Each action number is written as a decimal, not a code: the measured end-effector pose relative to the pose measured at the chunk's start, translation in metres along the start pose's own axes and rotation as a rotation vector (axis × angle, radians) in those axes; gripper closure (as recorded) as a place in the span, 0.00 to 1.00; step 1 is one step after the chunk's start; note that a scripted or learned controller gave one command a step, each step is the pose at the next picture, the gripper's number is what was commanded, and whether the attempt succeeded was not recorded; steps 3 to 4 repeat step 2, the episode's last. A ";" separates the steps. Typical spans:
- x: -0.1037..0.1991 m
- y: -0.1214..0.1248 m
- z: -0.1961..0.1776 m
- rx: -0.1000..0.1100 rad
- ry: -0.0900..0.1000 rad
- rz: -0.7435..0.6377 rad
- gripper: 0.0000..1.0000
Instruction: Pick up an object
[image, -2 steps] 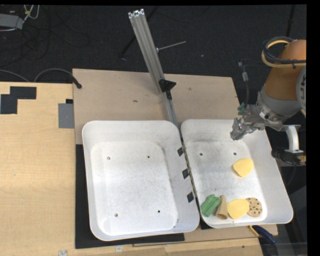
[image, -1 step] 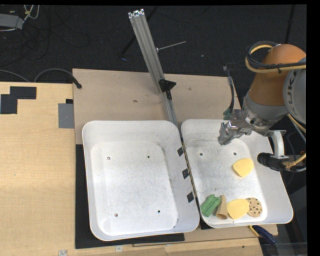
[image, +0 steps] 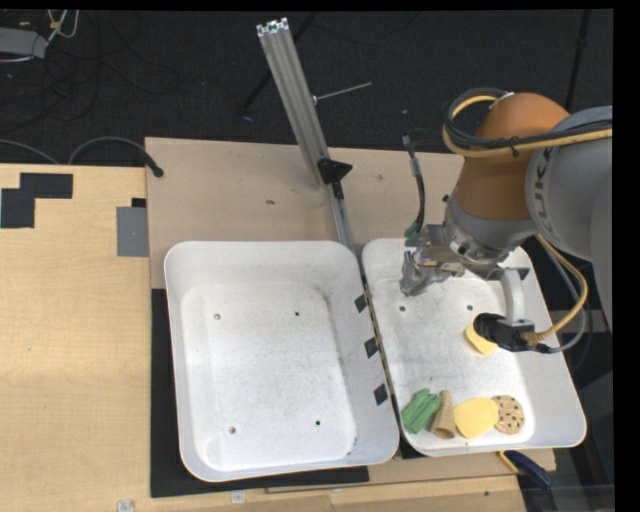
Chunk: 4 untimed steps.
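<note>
we judge this the approach step: our gripper (image: 415, 275) hangs over the upper part of the right bin (image: 432, 330), and we cannot tell its state. the candidates lie along the near edge: a green toy (image: 421, 410), a yellow piece (image: 476, 417), a cookie (image: 509, 413). next we need to travel there and descend.

We are looking at a robotics lab: bench (image: 250, 190) bearing white bins (image: 200, 270), aluminium mast (image: 300, 110), loose cables (image: 50, 20).

Toys (image: 465, 412) in right bin (image: 560, 425) — near edge
</note>
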<state>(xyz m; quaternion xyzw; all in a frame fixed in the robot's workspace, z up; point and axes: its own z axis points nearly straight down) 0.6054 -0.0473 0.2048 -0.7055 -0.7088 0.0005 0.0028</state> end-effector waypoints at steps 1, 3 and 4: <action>0.054 -0.005 0.002 0.001 -0.001 0.001 1.00; 0.098 -0.018 -0.015 -0.002 -0.001 0.000 1.00; 0.098 -0.018 -0.015 -0.002 -0.001 0.000 1.00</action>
